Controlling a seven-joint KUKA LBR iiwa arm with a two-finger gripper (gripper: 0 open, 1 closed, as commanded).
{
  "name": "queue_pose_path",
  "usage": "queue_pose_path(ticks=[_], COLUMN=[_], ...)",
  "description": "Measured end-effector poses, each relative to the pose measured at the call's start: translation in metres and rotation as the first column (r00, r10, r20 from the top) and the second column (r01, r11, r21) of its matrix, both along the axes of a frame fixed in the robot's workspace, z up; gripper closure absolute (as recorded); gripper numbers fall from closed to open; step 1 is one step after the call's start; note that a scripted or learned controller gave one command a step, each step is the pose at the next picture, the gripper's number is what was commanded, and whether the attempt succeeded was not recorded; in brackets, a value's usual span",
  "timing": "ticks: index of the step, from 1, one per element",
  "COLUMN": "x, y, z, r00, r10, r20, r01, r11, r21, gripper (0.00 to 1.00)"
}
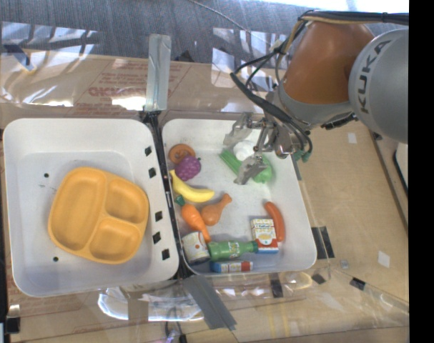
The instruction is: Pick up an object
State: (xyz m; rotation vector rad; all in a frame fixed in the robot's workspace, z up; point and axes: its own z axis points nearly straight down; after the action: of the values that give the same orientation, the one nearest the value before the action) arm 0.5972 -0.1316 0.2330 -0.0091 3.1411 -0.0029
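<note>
My gripper [251, 157] hangs low over the upper middle of the right bin [302, 213], right above a green toy [234, 163] and a small white piece [242, 151]. Nothing is visibly lifted by it. Further left in that bin lie a brown donut [181, 153], purple grapes [189, 168] and a banana [191, 191]. Toward the front are a chicken drumstick [217, 208], a carrot [194, 221], a red sausage [275, 220], a small carton [263, 234], a green bottle [231, 249] and a can [195, 246].
The left bin [23, 148] holds a yellow divided plate [99, 213]. A black divider wall [161, 191] separates the two bins. The arm's orange band and cables [317, 63] loom over the right bin's back right corner.
</note>
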Motion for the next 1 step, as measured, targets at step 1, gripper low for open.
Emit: queue_pose_path(ticks=[1], x=[-0.0706], y=[-0.0226], z=[-0.0961], r00=[0.987], r10=[0.163], r20=[-0.002], r01=[-0.163], r11=[0.987], r21=[0.003], gripper=[0.0])
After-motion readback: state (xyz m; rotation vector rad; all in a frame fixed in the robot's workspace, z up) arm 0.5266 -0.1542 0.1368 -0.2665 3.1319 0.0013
